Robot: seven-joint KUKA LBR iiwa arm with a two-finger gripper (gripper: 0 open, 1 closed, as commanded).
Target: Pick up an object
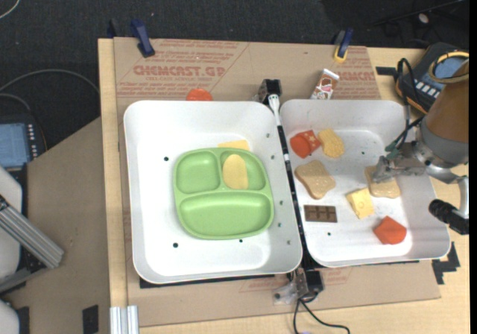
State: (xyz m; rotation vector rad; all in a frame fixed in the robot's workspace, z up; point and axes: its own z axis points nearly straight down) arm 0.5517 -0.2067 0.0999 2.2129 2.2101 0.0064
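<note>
Right bin (350, 110): gripper (384, 171) low at its 3 o'clock side, on or just above a tan toast slice (386, 188); whether the fingers are apart or together, cannot tell. Contents: red piece (302, 144) and yellow crinkled piece (332, 144) toward 11 o'clock; bread slice (314, 179) and brown chocolate bar (320, 213) near the 9 o'clock wall; yellow cheese wedge (361, 203) central; orange-red block (390, 230) at 5 o'clock. Open floor at 6 and 12 o'clock. Left bin (141, 176): green divided plate (222, 194) central, bare margin all round.
</note>
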